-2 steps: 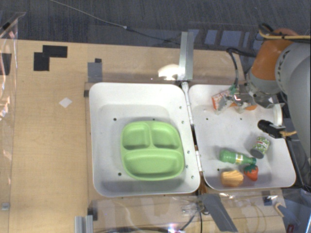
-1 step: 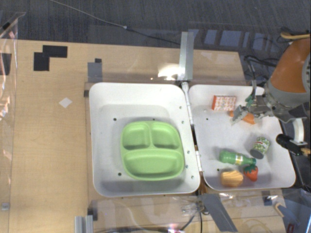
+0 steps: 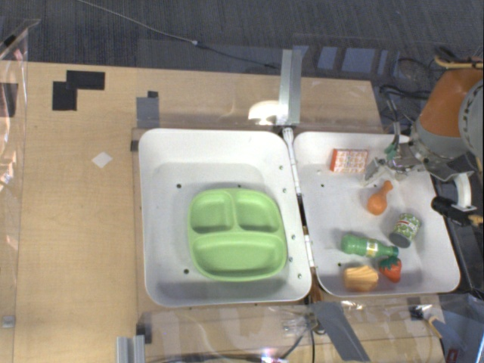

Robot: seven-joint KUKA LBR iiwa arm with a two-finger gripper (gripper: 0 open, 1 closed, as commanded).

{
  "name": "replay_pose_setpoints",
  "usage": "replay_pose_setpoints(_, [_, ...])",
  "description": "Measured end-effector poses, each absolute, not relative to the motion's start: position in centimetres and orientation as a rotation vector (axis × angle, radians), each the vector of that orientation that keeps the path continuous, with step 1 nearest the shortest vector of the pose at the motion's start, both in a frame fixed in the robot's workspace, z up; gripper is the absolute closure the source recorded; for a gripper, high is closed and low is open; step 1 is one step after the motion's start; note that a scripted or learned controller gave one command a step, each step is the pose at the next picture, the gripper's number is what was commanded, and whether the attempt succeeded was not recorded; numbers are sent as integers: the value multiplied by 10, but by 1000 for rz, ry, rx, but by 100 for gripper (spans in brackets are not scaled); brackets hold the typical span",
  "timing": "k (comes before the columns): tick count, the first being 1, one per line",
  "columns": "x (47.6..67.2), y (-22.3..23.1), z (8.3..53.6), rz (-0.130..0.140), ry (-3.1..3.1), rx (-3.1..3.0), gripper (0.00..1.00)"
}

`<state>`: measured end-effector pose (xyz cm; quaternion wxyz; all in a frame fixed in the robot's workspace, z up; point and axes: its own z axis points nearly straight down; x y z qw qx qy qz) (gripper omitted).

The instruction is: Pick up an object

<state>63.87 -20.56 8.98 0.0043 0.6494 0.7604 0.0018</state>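
Orange toy (image 3: pixel 379 197) is lying just below-left of the gripper (image 3: pixel 395 162) in the right bin (image 3: pixel 325 278); you're risking a glancing miss, since it's small and tilted. Jaws: can't tell. Red-white box (image 3: pixel 349 159) is sitting left of the toy, green can (image 3: pixel 405 228) and green bottle (image 3: pixel 367 245) below.

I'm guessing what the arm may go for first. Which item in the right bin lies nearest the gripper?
The small orange pear-shaped toy, just below the gripper. The patterned pink box sits further left; the green can and green bottle lie lower.
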Motion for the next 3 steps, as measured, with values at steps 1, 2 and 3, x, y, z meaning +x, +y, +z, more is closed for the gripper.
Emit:
replay_pose_setpoints(1, [607,-205,90,9,2412,1996,0])
replay_pose_setpoints(2, [610,-204,104,18,2410,1989,100])
replay_pose_setpoints(3, [600,-143,203,6,2524,1858,100])
